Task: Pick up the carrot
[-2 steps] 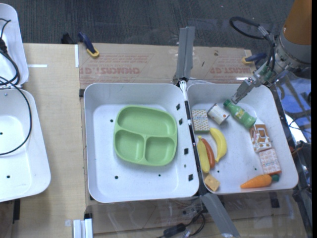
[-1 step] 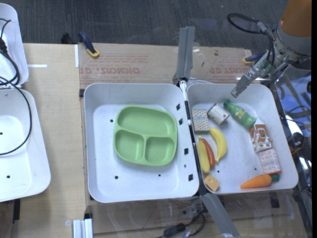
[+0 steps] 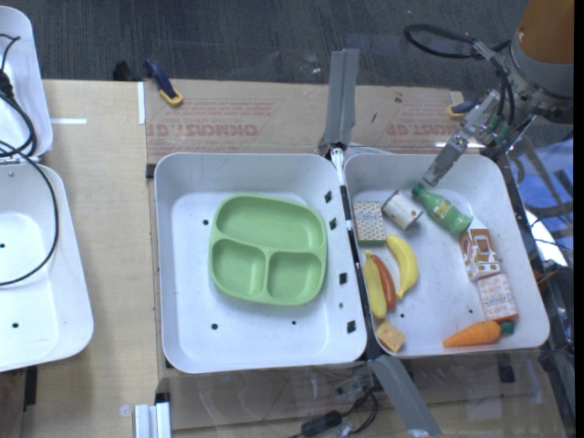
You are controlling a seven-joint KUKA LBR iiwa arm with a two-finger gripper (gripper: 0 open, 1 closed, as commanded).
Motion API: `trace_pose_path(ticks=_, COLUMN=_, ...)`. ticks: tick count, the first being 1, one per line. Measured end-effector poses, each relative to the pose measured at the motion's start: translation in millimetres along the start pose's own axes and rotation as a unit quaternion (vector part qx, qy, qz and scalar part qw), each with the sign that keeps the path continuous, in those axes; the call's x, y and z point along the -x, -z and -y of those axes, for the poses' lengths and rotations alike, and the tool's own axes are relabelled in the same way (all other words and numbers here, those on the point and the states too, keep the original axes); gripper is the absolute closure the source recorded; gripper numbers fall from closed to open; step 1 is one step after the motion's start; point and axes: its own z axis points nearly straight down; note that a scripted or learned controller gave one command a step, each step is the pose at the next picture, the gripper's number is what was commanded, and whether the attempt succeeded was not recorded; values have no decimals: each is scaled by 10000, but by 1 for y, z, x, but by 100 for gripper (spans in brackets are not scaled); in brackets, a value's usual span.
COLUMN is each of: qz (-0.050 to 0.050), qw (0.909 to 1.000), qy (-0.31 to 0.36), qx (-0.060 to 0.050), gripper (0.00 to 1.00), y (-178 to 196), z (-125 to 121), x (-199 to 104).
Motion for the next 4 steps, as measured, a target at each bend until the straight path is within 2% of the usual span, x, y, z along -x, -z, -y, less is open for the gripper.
trace_pose_path(ticks=1, qz=-8, qw=9996, qy=286, qx=-5, gripper=0, y=-18, z=42, x=-40)
trace_pose_path(ticks=2, qz=-1, qw=9999, qy=-142, qx=-4, gripper=0, y=66, z=42, x=-51)
trace_pose_path(ticks=3, qz=4, qw=9922, qy=1243, qx=1, gripper=0, y=77, z=42, x=-57)
trace_pose_path(ticks=4, qz=-2, qw=9548, qy=2974, qx=5, gripper=0, y=77, z=-5, x=-100)
